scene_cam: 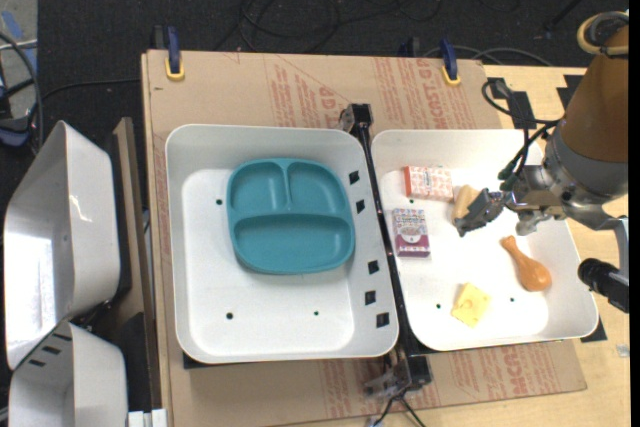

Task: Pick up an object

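Note:
The right bin [565,320] holds several small items: a red-and-white box [428,181], a purple card pack [410,232], a tan piece [465,203], an orange drumstick-shaped toy [527,264] and a yellow cheese wedge [471,304]. My gripper [477,213] hangs low over the middle of this bin, just right of the tan piece and above-left of the orange toy. Its dark fingers point left and nothing shows between them.
The left bin [195,315] holds a teal divided plate [290,215]. A black divider strip [378,245] runs between the bins. White tubs [55,235] stand off the bench at the left. Cables lie on the dark floor behind.

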Robot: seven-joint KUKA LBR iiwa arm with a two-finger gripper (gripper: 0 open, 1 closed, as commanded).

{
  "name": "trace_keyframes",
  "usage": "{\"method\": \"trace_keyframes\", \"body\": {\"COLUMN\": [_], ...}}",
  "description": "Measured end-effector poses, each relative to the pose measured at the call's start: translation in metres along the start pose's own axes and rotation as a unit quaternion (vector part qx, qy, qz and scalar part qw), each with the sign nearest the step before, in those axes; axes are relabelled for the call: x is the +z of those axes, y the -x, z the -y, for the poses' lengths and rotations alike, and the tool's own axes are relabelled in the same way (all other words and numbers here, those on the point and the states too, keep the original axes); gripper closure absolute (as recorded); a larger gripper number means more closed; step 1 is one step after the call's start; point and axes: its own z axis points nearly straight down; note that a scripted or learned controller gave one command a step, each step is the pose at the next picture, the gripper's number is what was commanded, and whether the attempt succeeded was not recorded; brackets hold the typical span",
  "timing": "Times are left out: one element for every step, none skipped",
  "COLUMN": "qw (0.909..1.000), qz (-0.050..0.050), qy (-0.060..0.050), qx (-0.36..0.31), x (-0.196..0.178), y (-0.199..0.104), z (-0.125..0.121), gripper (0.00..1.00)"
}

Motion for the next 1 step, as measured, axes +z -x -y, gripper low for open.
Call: {"method": "trace_keyframes", "body": {"qw": [1.0], "qz": [0.001], "qy": [0.004], "qx": [-0.001], "x": [-0.0036], "y": [0.0], "z": [-0.0014], "gripper": [0.0]}}
